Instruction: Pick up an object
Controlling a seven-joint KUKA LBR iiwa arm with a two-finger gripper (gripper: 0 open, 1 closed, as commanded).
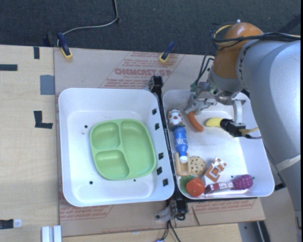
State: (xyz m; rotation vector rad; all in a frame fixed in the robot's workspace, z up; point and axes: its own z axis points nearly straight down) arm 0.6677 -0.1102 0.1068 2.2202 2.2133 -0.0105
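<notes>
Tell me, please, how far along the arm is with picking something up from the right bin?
Done: the gripper has reached the far end of the right bin, just above the orange carrot-like piece and beside the banana. In hand: nothing visibly gripped; every item lies on the bin floor. Left: closing on one object and lifting it. The green tray in the left bin sits untouched.

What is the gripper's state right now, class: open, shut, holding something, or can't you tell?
Gripper: cannot be told; it sits low in the right bin by the orange carrot.
</notes>
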